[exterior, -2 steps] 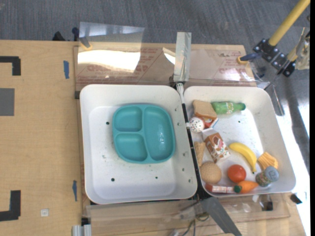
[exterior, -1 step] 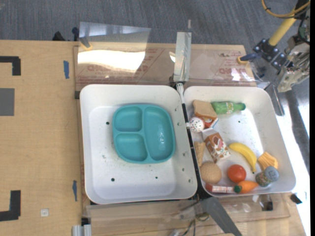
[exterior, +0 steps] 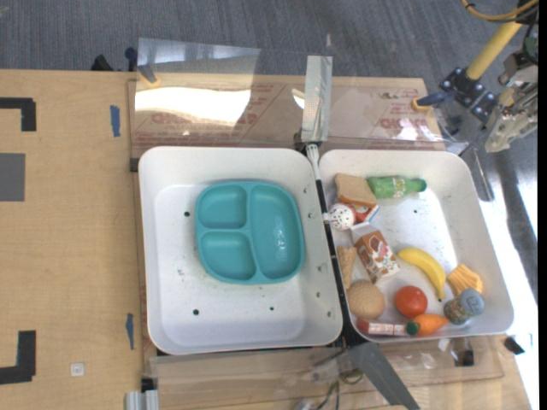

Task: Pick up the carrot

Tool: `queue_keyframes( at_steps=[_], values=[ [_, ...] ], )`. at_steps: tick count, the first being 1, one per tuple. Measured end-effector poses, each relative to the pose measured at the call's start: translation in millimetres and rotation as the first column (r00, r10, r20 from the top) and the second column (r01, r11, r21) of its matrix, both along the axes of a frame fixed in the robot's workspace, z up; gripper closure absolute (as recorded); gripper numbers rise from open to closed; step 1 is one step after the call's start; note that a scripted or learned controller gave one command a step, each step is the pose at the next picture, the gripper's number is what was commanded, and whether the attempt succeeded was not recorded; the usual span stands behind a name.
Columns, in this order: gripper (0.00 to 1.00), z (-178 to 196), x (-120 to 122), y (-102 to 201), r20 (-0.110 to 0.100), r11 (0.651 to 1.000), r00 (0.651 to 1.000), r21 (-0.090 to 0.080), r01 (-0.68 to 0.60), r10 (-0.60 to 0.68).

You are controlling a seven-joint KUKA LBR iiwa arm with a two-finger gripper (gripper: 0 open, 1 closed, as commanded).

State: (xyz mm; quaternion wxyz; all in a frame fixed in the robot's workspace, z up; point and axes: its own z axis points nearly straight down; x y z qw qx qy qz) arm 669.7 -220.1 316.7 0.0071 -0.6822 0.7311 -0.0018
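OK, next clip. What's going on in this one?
Nothing is being handled yet. The arm's gripper sits at the upper right, outside the bins, away from the toys. The carrot lies untouched near the front edge of the right bin, next to a tomato and a small can. The left bin holds a teal divided plate.

Teal tray (exterior: 250,231) in left bin (exterior: 162,254) — banana (exterior: 425,266), tomato (exterior: 411,301) (right bin).

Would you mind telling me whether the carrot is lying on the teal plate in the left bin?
No, the carrot lies at the near edge of the right bin, beside the tomato, while the teal plate sits in the other bin.
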Motion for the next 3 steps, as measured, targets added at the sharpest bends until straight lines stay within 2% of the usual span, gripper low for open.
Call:
queue_keyframes(
  at_steps=[2,3],
  values=[
    [1.00,24.3,3.1,1.7,0.018,1.000,1.000,0.006,0.009,-0.009],
    [1.00,161.7,-2.3,-1.5,0.002,0.970,0.970,-0.011,-0.243,0.243]
  ],
)
